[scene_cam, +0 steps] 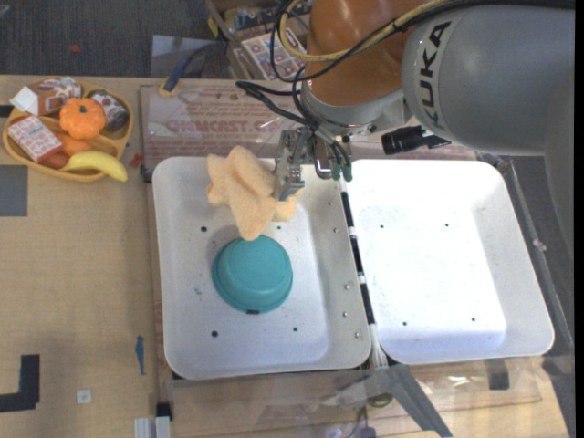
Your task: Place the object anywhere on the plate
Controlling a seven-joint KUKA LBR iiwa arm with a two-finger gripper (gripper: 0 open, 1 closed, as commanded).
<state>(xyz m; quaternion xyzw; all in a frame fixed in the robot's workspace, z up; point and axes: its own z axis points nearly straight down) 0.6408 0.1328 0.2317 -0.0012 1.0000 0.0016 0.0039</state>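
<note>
Two white bins sit side by side across the middle of the frame, the left bin (182, 336) and the right bin (456, 272), their inner edges touching along a seam of small fasteners. They rest on a tan bench (73, 290). In the upper left corner a yellow bowl (18, 144) holds toy food, among it an orange pumpkin (82, 117) and a banana (96, 162) at its lower rim. Behind the bins lies a flat printed board (201, 126), and above that, at the top of the frame, a dark floor with boxes and cables. The arm (493, 53) comes in from the upper right, grey, its orange band (360, 26) at top centre, and points down at the left bin's upper right part. The gripper (290, 185) hangs there with its fingers closed on a pale yellow cloth (242, 190), which drapes to the left and downward from them. The cloth's lower tip touches or overlaps the upper edge of a teal plate (254, 276) lying in the middle of the left bin.
</note>
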